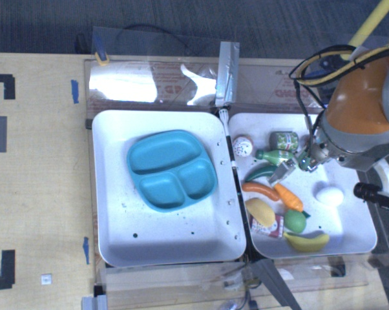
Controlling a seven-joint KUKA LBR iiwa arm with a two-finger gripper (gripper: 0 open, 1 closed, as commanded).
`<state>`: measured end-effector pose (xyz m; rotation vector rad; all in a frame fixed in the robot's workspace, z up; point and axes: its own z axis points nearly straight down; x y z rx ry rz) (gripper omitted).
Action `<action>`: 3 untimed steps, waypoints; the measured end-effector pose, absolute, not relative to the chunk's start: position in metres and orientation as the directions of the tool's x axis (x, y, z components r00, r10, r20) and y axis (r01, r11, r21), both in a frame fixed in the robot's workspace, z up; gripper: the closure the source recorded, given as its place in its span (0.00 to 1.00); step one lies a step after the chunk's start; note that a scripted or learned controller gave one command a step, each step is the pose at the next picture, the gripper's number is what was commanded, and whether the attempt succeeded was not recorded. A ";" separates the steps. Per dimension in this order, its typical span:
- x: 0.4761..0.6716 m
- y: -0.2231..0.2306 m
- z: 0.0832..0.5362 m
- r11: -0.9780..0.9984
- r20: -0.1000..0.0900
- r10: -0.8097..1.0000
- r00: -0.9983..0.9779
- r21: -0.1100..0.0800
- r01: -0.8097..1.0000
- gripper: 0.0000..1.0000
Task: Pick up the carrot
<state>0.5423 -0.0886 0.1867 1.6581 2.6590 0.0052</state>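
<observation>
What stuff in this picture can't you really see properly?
- Claw: small and blurry in the camera view, just above the carrot; whether it touches or grips it can't be told.
- Green can: label too small to read.
- Packet under the yellow food: partly covered, so what it is stays unclear.
- Arm: cut off by the right edge.

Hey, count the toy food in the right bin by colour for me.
Orange: 2, carrot, chili
Yellow: 2, banana, lemon
Green: 4, can, bottle, pepper, lime
White: 2, ball, egg
Total: 10
</observation>
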 end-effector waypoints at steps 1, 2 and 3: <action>0.553 -0.121 0.103 0.351 -0.010 0.936 -0.351 0.018 0.936 0.00; 0.543 -0.133 0.096 0.268 -0.004 0.963 -0.268 0.024 0.963 0.00; 0.544 -0.134 0.106 0.269 -0.009 0.963 -0.269 0.027 0.963 1.00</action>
